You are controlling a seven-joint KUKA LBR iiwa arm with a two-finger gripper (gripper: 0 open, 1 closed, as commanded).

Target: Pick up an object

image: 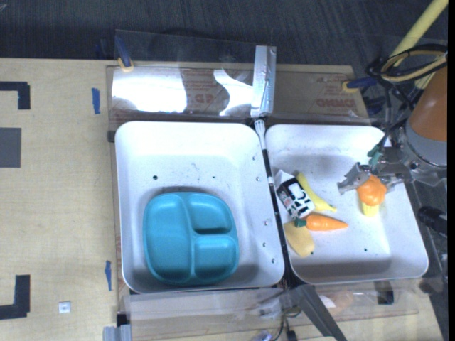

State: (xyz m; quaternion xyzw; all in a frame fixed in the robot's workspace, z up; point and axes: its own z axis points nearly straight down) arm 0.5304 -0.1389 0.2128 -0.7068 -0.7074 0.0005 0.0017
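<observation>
The gripper (364, 180) sits at 3 o'clock in the right bin (405, 261), its 2 fingers spread around a small orange object (371, 192), touching or nearly so. The approach looks done; closing and lifting remain, since the object seems to rest on the bin floor.
</observation>
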